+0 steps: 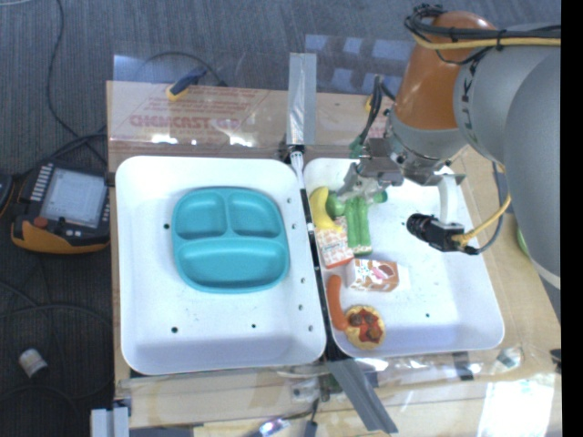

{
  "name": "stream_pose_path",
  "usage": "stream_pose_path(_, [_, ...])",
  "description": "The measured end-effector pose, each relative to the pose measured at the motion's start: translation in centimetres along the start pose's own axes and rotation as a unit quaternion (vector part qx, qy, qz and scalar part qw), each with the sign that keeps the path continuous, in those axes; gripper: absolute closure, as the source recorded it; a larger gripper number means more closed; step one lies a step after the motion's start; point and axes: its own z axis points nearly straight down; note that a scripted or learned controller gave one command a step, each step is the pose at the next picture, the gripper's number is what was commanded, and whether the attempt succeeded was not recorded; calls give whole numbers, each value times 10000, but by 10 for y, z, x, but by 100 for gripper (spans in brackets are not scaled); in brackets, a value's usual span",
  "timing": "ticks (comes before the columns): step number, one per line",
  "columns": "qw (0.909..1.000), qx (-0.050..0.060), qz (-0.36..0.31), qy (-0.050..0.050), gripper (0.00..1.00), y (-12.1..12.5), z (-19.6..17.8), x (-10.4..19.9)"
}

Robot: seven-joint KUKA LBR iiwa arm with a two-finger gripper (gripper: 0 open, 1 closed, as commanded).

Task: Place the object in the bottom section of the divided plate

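Gripper low over far-left corner of right bin, right at far end of green cucumber; grip released or clenched, impossible to tell. Cucumber lying flat, long axis from bin's far edge toward near edge, just beside yellow banana. Teal divided plate centred in left bin, well apart from cucumber.

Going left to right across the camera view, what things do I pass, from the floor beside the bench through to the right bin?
Orange-edged handheld controller → teal divided plate → yellow banana → green vegetable. The other items in the right bin overlap these from side to side, so they are left out.
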Motion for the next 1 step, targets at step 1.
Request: stream_pose_path(1, [9970,11,778,13,100,-5,27,-32])
